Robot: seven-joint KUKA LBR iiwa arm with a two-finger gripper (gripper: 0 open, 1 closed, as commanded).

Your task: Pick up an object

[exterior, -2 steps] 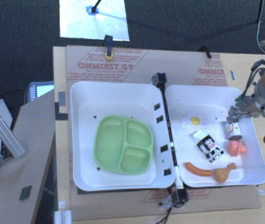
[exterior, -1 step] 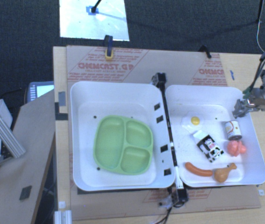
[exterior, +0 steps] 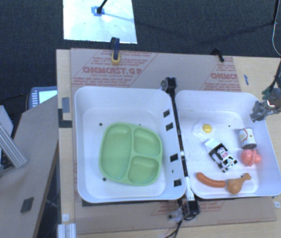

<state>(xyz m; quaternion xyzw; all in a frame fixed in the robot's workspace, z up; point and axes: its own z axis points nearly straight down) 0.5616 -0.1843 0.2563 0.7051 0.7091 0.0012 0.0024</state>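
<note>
Grey, the arm reached in from the right, its pincer (exterior: 265, 109) poised over the far right rim of the right bin (exterior: 229, 97); whether it was clenched or released could not be told. That bin held six things: one fried egg (exterior: 203, 129), one can (exterior: 247, 138), one cow-print carton (exterior: 222, 156), one pink toy (exterior: 251, 157), one sausage (exterior: 210, 180), one drumstick (exterior: 239, 183). The left bin (exterior: 123, 97) held one green divided plate (exterior: 131, 153).

Pale green divided tray (exterior: 130, 154) in the white left bin (exterior: 83, 133); in the white right bin (exterior: 271, 155), a white egg with yellow yolk (exterior: 204, 129), black-and-white cow-patterned carton (exterior: 222, 155), red-labelled silver can (exterior: 247, 138), pink lump (exterior: 251, 156), orange sausage (exterior: 210, 180), tan drumstick (exterior: 238, 183)
</note>
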